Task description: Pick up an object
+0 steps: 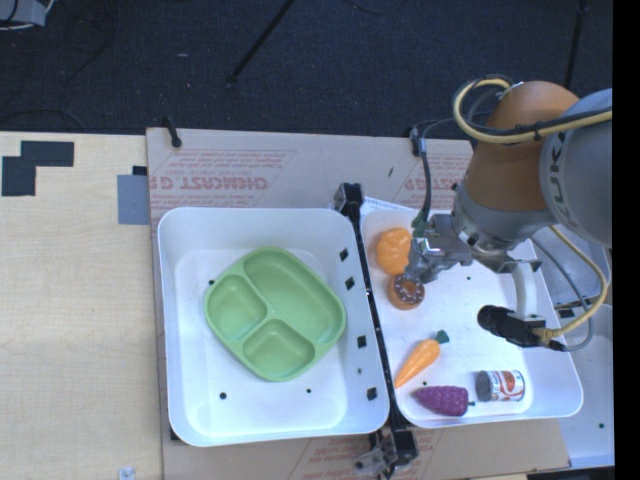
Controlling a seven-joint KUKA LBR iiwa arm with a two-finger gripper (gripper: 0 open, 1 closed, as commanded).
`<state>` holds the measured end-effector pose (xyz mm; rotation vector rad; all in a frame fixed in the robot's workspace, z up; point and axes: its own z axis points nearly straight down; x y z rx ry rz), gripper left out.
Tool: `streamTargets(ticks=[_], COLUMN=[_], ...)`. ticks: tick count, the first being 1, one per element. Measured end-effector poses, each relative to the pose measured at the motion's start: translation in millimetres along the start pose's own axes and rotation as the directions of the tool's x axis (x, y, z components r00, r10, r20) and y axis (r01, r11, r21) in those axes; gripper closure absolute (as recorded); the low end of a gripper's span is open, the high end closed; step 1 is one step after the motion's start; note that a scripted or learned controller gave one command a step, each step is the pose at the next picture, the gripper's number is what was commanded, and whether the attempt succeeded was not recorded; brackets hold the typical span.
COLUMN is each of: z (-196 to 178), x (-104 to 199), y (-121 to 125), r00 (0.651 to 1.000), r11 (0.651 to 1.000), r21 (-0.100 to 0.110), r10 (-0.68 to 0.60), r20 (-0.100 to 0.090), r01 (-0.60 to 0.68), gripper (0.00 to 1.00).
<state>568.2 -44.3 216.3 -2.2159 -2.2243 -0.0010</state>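
Five items in the right bin, one in the left bin, both on a cardboard sheet on the bench.

- Right bin: orange fruit; sprinkled doughnut just below it, touching or nearly so; carrot, lying slantwise with its leaf end up-right; purple grapes; small can on its side.
- Left bin: green divided plate.
- Arm: enters from the right, with the jaws low over the fruit-and-doughnut pair. Whether they are apart or together cannot be told.
- Likeliest target: the doughnut, just below-left of the jaws. It is round, with no long axis to align to. The fruit crowds its upper side.
- Writing: red print on the cardboard is upside down and not surely readable. The can's red-and-white label is too small to read.
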Motion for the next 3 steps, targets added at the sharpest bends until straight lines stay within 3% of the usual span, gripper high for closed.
streamTargets(ticks=[2,3], z=[5.2,-11.7], x=[98.9,155.7], y=[-10.1,-13.2], r00=[1.000,1.000], r11=[1.000,1.000], r21=[0.003,0.002], r10=[0.000,-0.001], r20=[0.000,0.000], r01=[0.000,0.001], gripper=[1.00,1.00])
